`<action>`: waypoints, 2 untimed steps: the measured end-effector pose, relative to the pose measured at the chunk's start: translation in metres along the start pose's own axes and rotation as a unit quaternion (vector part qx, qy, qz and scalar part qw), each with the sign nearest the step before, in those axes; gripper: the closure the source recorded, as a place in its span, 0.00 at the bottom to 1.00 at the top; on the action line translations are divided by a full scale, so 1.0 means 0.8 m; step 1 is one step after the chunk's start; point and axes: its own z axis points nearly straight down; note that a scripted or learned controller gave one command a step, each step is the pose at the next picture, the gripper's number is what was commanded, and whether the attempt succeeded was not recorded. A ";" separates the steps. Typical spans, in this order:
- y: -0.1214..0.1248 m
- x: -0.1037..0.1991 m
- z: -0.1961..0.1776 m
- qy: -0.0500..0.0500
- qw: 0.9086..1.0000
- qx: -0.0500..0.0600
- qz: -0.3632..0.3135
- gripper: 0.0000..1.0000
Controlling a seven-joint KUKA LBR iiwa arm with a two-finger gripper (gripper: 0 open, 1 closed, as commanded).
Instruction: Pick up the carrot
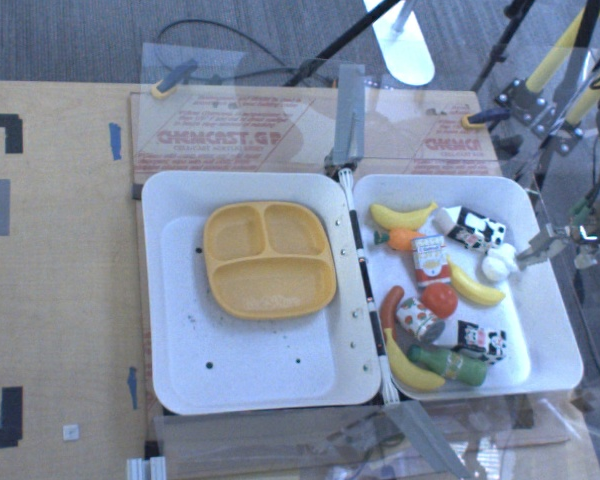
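The carrot is a small orange piece with a green top. It lies in the right bin near that bin's left wall, just below a banana and touching a red-and-white bottle. My gripper shows as a grey tip over the right bin's right rim, next to a white ball. It is well to the right of the carrot and apart from it.
The right bin also holds two more bananas, a tomato, a can, a red pepper, a green bottle and two cow-patterned cartons. A yellow divided plate sits in the left bin.
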 end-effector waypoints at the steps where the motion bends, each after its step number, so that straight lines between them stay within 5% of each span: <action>1: 0.047 0.036 0.193 0.000 0.995 -0.001 -0.099 0.00; 2: 0.048 0.034 0.183 -0.001 0.995 -0.002 -0.097 1.00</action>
